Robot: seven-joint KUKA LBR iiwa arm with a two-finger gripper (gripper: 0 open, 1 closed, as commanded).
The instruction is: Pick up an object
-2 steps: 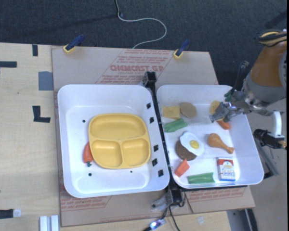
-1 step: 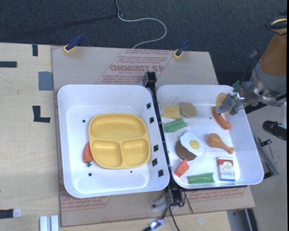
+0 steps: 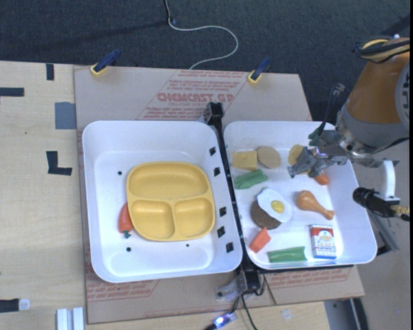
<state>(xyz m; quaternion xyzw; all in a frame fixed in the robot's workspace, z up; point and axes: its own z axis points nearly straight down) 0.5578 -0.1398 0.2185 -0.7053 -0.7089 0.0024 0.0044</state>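
Toy food point(image 3: 272, 205) fills the right bin point(image 3: 361, 253); the left bin point(image 3: 96, 184) has a yellow tray point(image 3: 171, 199). You are at the approach step: the gripper point(image 3: 308, 162) sits low by the right bin's far right corner, just beside a small orange piece point(image 3: 321, 179), with nothing visibly held. Whether it is open or closed, you cannot tell. Next, I judge, you must centre over one piece, close and lift. Red print on the cardboard point(image 3: 193, 98) reads "CHEMCAST"; the small box point(image 3: 323, 242) label is too small to read.
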